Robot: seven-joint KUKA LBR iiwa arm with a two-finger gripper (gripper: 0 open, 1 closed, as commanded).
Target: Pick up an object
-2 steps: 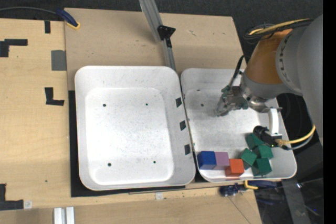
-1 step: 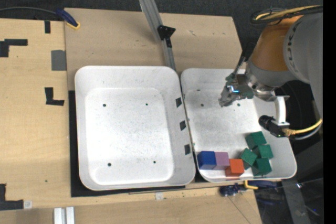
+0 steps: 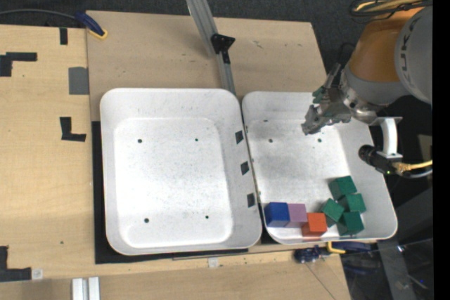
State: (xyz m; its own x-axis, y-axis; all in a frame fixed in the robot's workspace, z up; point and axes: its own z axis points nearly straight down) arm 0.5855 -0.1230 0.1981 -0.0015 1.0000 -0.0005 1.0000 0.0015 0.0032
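Blocks crowd the near edge of the right-hand bin [image 3: 281, 116] — a blue block [image 3: 277, 213], a lilac block [image 3: 297, 213] and an orange block [image 3: 316, 223] in a row along the front wall, with green blocks [image 3: 345, 204] bunched just beside them toward the front right corner. Any of these would answer the task, and none is in hand. The gripper [image 3: 314, 121] hangs over the bin's far half, well apart from the cluster, with bare white floor under it; nothing is seen between its tips, and whether they stand apart or together cannot be told from this slanted overhead view.

Picking well here looks a matter of choosing the freest piece. The blue block, at the end of the row, appears to have open floor on its left side, while the lilac and orange blocks touch their neighbours and the green ones press together — a descent there could land on two at once or wedge against the wall. A straight drop centred on one block, with the jaws turned so each side has room, seems the safer course.

By count: two white bins, the left bin [image 3: 112, 109] beside the right; one blue, one lilac and one orange block; green blocks apparently four, though they overlap too closely to be sure.
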